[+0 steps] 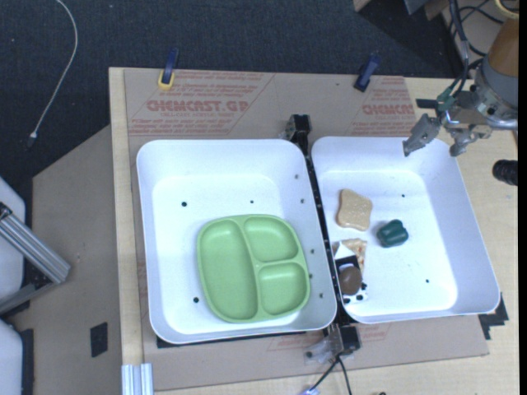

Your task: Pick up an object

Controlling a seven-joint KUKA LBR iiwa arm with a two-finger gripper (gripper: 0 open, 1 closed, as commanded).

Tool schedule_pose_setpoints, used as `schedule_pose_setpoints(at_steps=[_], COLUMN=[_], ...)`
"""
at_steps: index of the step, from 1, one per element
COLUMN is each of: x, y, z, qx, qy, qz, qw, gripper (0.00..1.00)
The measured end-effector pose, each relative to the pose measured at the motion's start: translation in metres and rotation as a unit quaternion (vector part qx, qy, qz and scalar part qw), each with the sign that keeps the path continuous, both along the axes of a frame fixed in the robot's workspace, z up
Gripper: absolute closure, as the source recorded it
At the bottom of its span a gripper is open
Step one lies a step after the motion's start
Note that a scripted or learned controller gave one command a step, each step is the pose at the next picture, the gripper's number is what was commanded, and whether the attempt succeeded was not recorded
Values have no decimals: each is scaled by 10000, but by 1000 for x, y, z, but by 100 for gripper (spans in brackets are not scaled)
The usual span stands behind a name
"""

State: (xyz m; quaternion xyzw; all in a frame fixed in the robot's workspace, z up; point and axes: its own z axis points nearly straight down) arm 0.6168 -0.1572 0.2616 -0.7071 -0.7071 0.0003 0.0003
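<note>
From above, the pincer [436, 137] hangs over the far right corner of the right bin [461, 220], its two fingers spread wide with nothing between them; the left finger [416, 138] points down toward the bin's back wall and the other sits near the bin's right rim. The things to pick lie well apart from it, lower and to the left in the same bin. A tan, bread-like slab [355, 210] rests near the bin's middle-left, and a small dark green lump [392, 234] sits just beside it to the right. Closer to the front left corner lie a small pale piece [355, 246] and a dark brown thing [349, 278], touching or nearly so. The left bin [165, 220] holds a green divided plate [252, 267] with three compartments.
</note>
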Motion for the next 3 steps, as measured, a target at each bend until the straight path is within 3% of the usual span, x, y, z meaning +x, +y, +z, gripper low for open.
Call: schedule_pose_setpoints(at_steps=[3], x=[5], y=[0], z=[-165], qx=[7], qy=[31], qz=[7], qw=[10000], gripper=[0])
